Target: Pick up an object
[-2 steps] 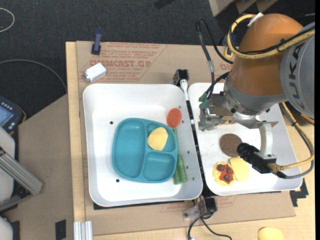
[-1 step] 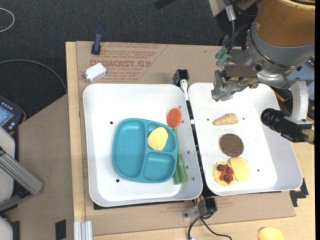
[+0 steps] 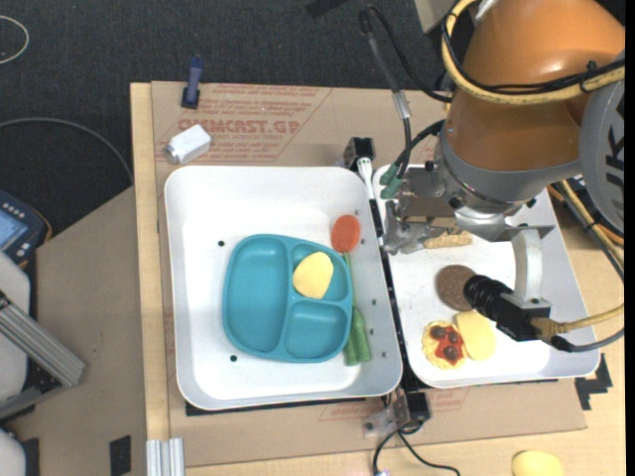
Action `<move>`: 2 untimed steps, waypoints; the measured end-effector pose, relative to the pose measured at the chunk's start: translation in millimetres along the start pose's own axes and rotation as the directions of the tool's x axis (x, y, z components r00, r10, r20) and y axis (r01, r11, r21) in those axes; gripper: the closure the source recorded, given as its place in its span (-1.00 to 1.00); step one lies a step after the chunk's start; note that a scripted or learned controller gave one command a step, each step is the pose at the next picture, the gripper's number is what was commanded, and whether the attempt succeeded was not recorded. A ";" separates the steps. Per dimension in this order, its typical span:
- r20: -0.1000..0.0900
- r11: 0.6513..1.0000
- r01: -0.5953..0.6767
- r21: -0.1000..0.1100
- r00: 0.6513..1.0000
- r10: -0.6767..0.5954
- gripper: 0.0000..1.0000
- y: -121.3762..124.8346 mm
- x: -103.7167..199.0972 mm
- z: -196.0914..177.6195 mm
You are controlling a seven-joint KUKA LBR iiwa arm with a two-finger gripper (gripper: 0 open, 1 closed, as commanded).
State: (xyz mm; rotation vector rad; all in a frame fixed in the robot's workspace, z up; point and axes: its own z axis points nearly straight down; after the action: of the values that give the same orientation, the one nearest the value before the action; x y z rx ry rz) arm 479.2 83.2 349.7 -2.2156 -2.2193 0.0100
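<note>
Right bin (image 3: 571, 360): brown disc (image 3: 455, 284) just below gripper (image 3: 422, 234), jaw state indiscernible.

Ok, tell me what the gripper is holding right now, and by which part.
Cannot be told: the gripper sits low over the right bin, under the arm's wrist, and no object shows between its fingers.
</note>
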 end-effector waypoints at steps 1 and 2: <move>0.000 1.000 0.001 -0.010 1.000 -0.001 1.00 1.5 -0.7 -14.1; 0.000 1.000 0.006 0.000 1.000 -0.006 1.00 -0.6 81.4 65.4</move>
State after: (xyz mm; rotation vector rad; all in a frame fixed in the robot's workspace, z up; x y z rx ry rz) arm 477.8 164.6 284.3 -2.2093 -2.2254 0.0093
